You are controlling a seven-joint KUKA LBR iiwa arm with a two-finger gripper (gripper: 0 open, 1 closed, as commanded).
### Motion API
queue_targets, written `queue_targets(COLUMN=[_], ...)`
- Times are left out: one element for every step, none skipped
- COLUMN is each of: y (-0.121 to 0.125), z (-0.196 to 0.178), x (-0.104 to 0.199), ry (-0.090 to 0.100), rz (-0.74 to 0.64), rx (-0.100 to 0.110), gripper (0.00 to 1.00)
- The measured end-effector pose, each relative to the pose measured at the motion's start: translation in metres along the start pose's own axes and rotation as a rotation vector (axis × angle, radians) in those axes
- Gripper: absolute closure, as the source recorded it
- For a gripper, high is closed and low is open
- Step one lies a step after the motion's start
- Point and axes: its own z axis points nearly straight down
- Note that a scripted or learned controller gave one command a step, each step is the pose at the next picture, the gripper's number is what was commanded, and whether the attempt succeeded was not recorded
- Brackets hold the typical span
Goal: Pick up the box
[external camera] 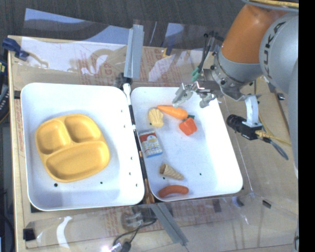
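gripper [193,95] hangs over the far edge of the right bin [226,161], fingers spread apart with nothing between them, just beyond the toy carrot [172,111]. box [150,143], small with a red and blue label, lies flat against the bin's left wall, about midway along it, untouched. so the approach is the step in hand. next the arm has to travel toward the left wall, past the carrot and the yellow corn piece [156,117], then drop with fingers straddling the box.
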Motion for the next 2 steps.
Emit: queue_targets(y=[-0.021,-0.016], z=[0.088,0.188], x=[0.039,0.022], ry=[0.001,-0.005], rz=[-0.236,-0.345], rx=[0.0,-0.001], gripper=[0.0,0.0])
